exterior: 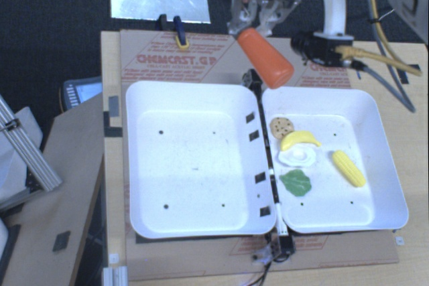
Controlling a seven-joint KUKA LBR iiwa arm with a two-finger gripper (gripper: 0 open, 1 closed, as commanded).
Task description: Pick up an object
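Grip: my gripper (249, 25) clamps the carrot's (265, 58) narrow end between my fingers, so it hangs tilted.
Position: raised above the divider, clear of both bins.
Remaining: cookie (281, 126), banana (299, 139), corn (348, 168) lie in the right bin (385, 164).

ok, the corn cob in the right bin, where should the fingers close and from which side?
Grip the corn cob across its middle, coming straight down from above. It lies flat on the right bin floor, long axis slanting from upper left to lower right, so fingers should close across the narrow width. Both flanks look clear; the fried egg lies apart on its left.
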